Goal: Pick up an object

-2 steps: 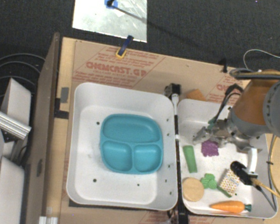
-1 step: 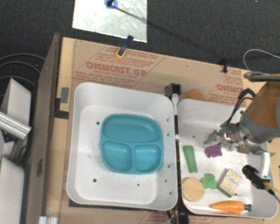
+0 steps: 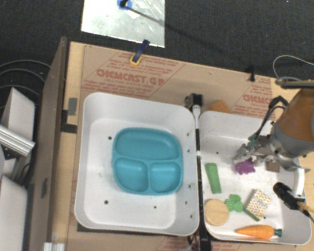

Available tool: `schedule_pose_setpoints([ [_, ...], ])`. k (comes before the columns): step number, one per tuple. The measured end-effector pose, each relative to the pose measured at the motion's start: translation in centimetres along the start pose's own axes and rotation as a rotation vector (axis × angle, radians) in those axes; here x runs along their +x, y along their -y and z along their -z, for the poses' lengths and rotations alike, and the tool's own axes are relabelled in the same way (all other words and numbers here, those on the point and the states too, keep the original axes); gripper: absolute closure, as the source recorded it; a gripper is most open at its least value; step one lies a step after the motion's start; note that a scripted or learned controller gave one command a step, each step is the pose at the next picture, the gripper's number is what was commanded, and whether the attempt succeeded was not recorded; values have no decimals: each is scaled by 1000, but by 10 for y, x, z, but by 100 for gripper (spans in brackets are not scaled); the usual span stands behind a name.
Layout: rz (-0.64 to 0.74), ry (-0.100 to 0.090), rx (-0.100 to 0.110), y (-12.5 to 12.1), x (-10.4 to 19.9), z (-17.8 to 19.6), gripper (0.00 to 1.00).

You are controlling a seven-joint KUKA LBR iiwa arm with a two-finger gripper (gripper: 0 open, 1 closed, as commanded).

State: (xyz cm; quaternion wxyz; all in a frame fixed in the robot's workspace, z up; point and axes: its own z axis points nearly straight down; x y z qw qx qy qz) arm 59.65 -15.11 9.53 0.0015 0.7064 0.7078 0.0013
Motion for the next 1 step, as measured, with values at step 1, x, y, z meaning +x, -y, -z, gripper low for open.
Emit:
schedule_pose_setpoints([
  [1,4,-2,3,23,87,91,100],
])
